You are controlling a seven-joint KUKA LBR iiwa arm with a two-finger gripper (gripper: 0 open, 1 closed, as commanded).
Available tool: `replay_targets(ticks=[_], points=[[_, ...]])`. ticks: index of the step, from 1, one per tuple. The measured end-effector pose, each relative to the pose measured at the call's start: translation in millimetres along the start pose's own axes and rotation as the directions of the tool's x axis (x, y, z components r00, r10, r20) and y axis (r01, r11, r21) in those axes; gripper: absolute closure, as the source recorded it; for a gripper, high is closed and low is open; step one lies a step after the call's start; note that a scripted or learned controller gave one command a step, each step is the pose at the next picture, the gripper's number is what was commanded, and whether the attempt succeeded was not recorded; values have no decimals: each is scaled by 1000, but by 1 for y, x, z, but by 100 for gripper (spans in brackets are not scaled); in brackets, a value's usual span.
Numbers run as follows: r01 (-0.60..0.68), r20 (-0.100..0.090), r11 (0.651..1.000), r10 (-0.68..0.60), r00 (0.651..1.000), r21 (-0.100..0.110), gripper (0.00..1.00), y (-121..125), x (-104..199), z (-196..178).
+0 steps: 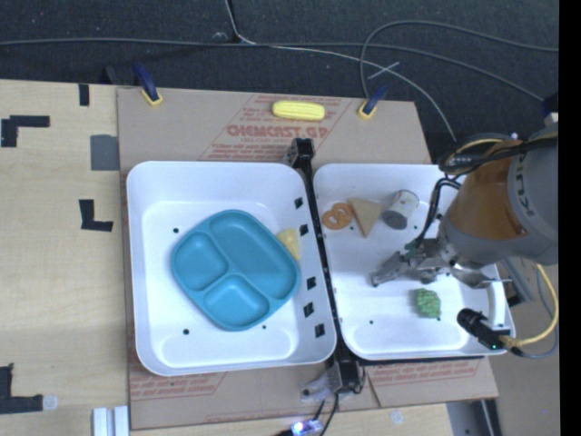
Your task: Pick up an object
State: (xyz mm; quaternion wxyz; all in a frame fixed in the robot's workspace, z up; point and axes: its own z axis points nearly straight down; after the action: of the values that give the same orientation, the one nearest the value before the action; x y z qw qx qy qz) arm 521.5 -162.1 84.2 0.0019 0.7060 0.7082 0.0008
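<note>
Green broccoli-like toy is seen lying on the floor of the right white plastic bin, just below and to the right of the grey metal two-finger gripper — apart from it, not touched. The gripper's state cannot be told from the camera view. Up and left of the gripper a brown pretzel-shaped piece and a tan wedge are found, with a grey cylinder above. Far left — a blue compartment tray is held in the other bin.
</note>
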Motion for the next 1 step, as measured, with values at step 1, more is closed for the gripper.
replay_targets(ticks=[1], points=[[-1, 2, 1000, 1, 1000, -1, 100, 0, -1, -12]])
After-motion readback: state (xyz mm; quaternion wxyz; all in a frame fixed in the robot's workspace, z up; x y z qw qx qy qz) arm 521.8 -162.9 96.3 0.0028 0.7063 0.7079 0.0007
